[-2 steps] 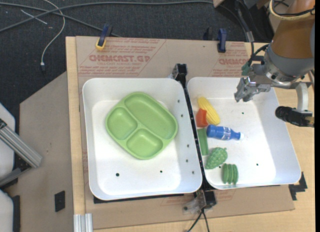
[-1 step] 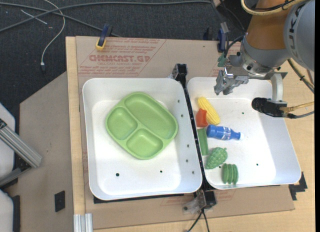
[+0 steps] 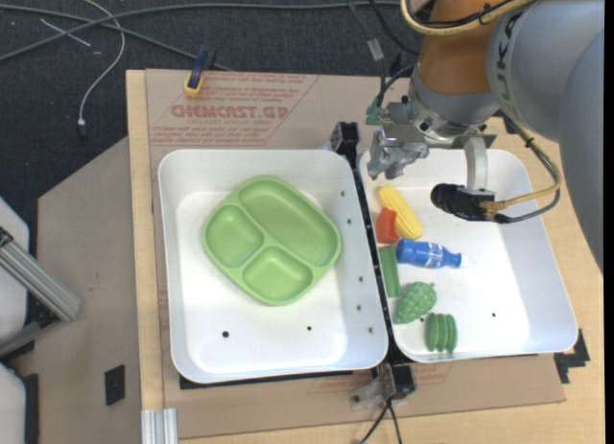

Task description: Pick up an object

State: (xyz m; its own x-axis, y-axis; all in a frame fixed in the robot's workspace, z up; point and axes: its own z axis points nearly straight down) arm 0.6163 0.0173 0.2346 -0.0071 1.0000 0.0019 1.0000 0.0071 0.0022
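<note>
From the camera above the counter, the grey arm with its orange band reaches in from the right, its gripper (image 3: 391, 166) hanging over the upper left corner of the right white bin (image 3: 537, 269) — just above a yellow plastic corn cob (image 3: 399, 210). Whether it is clenched or released I cannot tell. Below the corn lie an orange piece (image 3: 386, 226), a blue plastic bottle (image 3: 428, 255), and green toy vegetables (image 3: 416, 302). The left white bin (image 3: 182, 269) holds a light green divided plastic tray (image 3: 271, 239).

A robotics lab: loose cables (image 3: 86, 25) trail over dark carpet at 11 o'clock, cardboard (image 3: 240, 111) covering the desk.
</note>
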